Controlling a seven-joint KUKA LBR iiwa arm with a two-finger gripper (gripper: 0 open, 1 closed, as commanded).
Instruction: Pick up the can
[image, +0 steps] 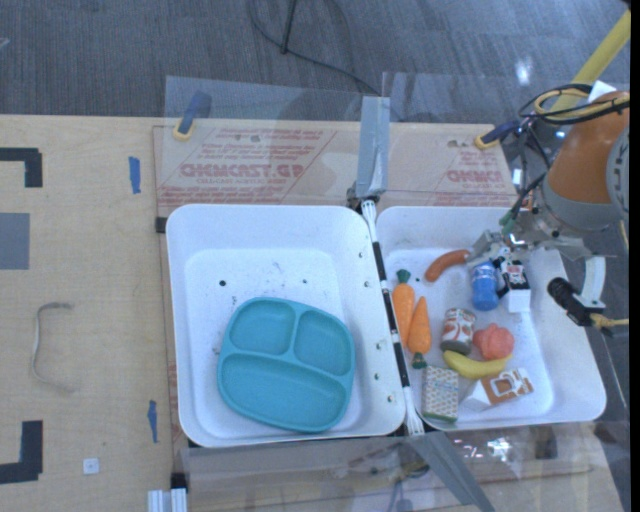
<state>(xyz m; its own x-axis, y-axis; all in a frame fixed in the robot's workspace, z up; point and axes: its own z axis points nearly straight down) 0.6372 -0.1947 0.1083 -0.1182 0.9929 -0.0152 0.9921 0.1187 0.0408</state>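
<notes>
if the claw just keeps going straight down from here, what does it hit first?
Probably the blue bottle: the claw sits right over it in the right bin. The can lies nearer the camera, off that line. Depth is unclear from this slant.

We find red lettering printed mirror-reversed on two clear plastic sheets behind the bins, the left sheet (262, 160) and the right sheet (462, 165), but cannot make out any word. The labels on the can (458, 329) and the small box (440, 392) are too small to read.
</notes>
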